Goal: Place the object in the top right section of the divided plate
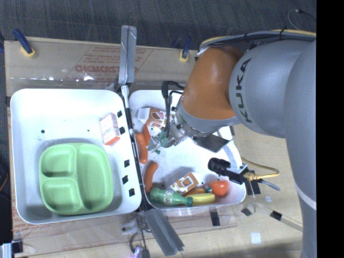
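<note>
Divided plate (77, 178) in left bin (32, 104)

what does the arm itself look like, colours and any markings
The arm is bulky and rounded, with smooth grey casing and a broad orange band above the wrist. KUKA is printed in dark capitals on the grey shell beside the band. Thin dark cables run along its top. Its pincer is small, dark and metallic, its details hard to make out.
</note>
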Tool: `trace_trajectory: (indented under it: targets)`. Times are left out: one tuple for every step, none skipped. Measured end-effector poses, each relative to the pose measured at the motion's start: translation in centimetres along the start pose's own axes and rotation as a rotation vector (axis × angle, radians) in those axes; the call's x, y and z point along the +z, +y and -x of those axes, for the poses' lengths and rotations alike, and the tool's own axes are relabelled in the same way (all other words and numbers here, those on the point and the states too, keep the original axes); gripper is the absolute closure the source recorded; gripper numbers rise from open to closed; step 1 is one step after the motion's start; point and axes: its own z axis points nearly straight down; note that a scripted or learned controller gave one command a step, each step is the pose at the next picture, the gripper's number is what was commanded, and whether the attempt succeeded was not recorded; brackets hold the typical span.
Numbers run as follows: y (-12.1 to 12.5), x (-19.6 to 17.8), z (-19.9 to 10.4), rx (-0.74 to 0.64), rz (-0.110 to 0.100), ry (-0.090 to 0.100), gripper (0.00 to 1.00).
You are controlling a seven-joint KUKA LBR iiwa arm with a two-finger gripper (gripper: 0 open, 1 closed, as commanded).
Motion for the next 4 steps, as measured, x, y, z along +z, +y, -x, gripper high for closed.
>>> trace_trajectory:
  targets:
    - [-0.1, 1.2, -5.0, -0.295, -0.003, 0.002, 1.00]
    - [4.6, 11.4, -15.7, -0.252, -0.002, 0.000, 1.00]
    - [7.1, -5.7, -16.8, -0.254, -0.001, 0.000, 1.00]
    - [3.0, 10.7, -12.8, -0.287, -0.005, 0.003, 1.00]
